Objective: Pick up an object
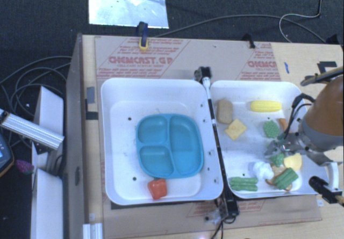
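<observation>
Although the gripper (280,153) is seen lowered into the right bin (252,92) among a cluster of small toys, whether it is spread or closed cannot be told, since its tip is lost against the clutter beneath it; nothing can be said to be held. It is judged to have been brought down there because the pile is densest at that spot, where a blind grab has the best odds. Taking the gripper as the landmark, a yellow piece (293,163) and a green ridged piece (285,177) lie just beside it on the near side, a white lump (261,168) sits close on the side toward the divider, and a green bean pod (243,183) lies further that way, by the near wall. Beyond the gripper, toward the far wall, a green block (271,128), a yellow cheese wedge (235,129), a tan potato-like piece (224,110) and a corn cob (265,106) are scattered apart. Well away across the divider, the left bin (121,103) holds a blue divided plate (170,144) with a red-orange toy (157,188) at its near edge. Under both bins a brown sheet (161,55) is laid, probably as protection for the bench, and red printing reading roughly "CHEMCAST GP" can be made out on it twice.
</observation>
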Motion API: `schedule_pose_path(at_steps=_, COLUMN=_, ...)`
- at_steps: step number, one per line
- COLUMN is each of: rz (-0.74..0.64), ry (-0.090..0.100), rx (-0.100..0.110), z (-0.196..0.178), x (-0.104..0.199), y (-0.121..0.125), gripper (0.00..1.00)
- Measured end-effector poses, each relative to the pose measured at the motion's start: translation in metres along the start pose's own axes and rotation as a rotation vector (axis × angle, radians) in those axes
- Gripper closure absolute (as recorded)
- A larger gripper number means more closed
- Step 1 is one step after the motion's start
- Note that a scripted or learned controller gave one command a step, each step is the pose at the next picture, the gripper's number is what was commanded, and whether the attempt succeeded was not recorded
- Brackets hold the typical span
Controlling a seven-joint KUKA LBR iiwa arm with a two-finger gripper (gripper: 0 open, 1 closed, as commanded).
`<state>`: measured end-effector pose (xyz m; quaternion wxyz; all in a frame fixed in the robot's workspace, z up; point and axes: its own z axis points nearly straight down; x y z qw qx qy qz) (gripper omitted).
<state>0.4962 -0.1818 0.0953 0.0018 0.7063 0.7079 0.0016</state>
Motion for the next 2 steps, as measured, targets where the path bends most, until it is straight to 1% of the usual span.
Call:
schedule_pose_path(at_steps=1, rz=-0.001, ry=0.001, rx=0.003, z=-0.030, x=0.037, y=0.001, gripper=1.00)
schedule_pose_path(at_steps=2, rz=-0.002, ry=0.001, rx=0.002, z=-0.089, x=0.104, y=0.018, gripper=1.00)
